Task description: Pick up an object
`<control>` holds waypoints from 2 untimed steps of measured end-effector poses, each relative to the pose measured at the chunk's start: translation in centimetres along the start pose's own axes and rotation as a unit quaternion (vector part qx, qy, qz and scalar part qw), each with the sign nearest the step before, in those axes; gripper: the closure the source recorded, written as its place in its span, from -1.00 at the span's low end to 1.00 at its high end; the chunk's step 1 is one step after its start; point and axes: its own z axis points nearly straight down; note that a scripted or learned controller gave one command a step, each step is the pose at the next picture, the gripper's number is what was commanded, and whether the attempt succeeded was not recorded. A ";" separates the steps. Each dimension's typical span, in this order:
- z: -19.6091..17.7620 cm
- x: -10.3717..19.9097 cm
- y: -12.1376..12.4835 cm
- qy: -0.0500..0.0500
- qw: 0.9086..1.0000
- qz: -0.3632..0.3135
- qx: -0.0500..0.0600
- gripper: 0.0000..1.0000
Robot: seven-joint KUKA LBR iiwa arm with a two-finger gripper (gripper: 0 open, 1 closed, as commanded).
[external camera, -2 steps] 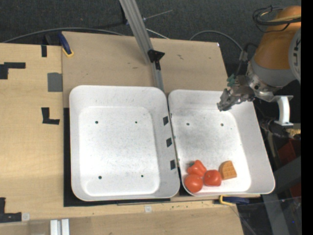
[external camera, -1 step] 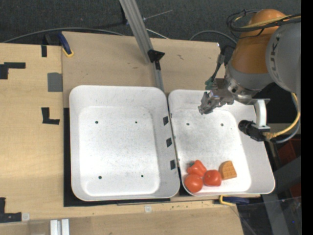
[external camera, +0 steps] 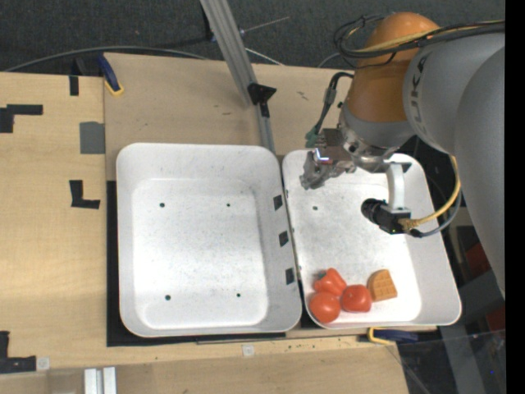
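Note:
Three red pieces that look like tomatoes or peppers lie bunched at the near end of the right bin. Just right of them sits a small tan, ridged piece like a cracker or bread slice. My gripper hangs over the far left corner of the right bin, well away from these objects. Nothing shows between its fingertips, and the view is too small to tell how they stand.
The left bin lies beside the right one, joined by black clips. A grey metal pole slants down to the bins' far edge. A black cable fitting hangs from the arm over the right bin.

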 end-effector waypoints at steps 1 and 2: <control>1.0 4.9 0.1 0.000 1.000 0.000 0.001 1.00; 1.0 10.9 -0.4 0.000 1.000 -0.001 0.000 1.00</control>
